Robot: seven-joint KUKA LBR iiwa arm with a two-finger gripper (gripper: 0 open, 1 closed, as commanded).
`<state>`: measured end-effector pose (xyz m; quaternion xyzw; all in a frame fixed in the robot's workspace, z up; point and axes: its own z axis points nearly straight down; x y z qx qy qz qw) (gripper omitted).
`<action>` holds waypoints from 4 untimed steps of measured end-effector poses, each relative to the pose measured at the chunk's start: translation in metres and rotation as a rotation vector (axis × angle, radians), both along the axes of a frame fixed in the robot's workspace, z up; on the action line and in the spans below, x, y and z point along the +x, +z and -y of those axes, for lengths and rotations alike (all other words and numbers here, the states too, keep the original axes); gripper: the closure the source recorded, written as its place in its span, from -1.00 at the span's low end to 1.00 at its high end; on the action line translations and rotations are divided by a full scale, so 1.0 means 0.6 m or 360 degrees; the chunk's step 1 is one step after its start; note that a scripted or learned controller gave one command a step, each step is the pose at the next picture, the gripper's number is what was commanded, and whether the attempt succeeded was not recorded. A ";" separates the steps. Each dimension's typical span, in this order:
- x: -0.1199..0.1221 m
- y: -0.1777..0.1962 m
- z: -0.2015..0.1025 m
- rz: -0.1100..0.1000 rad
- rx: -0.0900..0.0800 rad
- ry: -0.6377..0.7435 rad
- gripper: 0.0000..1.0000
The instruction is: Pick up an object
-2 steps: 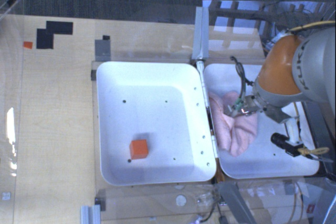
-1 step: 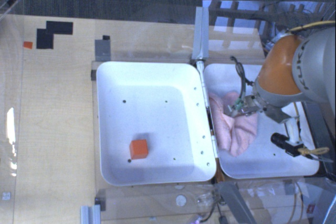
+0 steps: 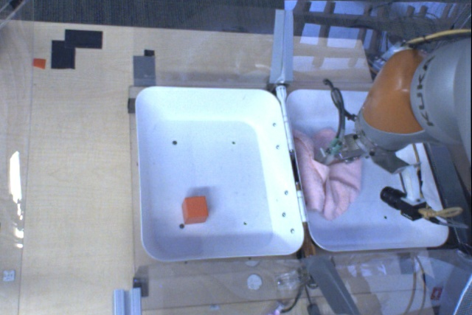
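A pink cloth [image 3: 330, 177] lies bunched in the right bin [image 3: 413, 232], against its left wall. The tool [image 3: 333, 152] sits right on it (grasp stage, likely); its grip can't be told. Next comes a clean lift. An orange cube [image 3: 195, 209] waits in the left bin [image 3: 206, 114].

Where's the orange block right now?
The orange block lies in the left bin, toward its lower-left part in the camera view, well apart from the pink cloth and the gripper in the right bin.
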<state>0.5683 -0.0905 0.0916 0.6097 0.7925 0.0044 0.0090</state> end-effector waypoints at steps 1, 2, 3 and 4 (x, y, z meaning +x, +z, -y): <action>0.000 0.000 0.000 0.0000 0.0000 0.0000 -1.00; 0.000 0.000 0.000 0.0000 0.0000 0.0000 -1.00; 0.000 0.000 0.000 0.0000 0.0000 0.0000 -1.00; 0.000 0.000 0.000 0.0000 0.0000 0.0000 -1.00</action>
